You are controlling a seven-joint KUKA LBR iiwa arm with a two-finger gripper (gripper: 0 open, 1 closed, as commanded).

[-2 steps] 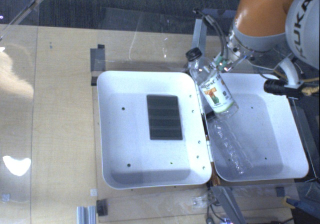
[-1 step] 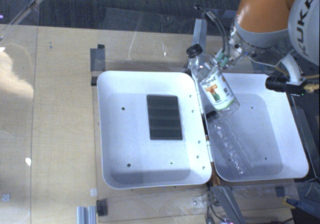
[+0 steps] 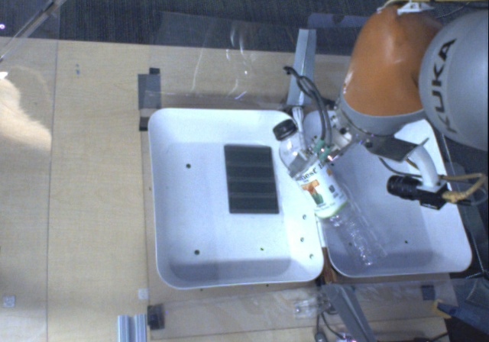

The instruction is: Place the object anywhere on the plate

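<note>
One fixed camera looks slantwise down over both white bins (image 3: 164,180).

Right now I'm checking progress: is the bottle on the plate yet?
Not yet. The bottle lies tilted across the rims between the two bins, by the gripper, apart from the dark plate in the left bin.

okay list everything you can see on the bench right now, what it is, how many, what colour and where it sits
Bin: two, white, side by side on the bench.
Plate: one, dark ridged rectangle, lying flat in the middle of the left bin.
Bottle: one, clear plastic with black cap and white label, lying tilted across the rim between both bins.
Bench: one, light wood, under both bins.
Arm: one, grey with orange band, above the right bin.
Gripper: one, at the bottle's neck end.
</note>
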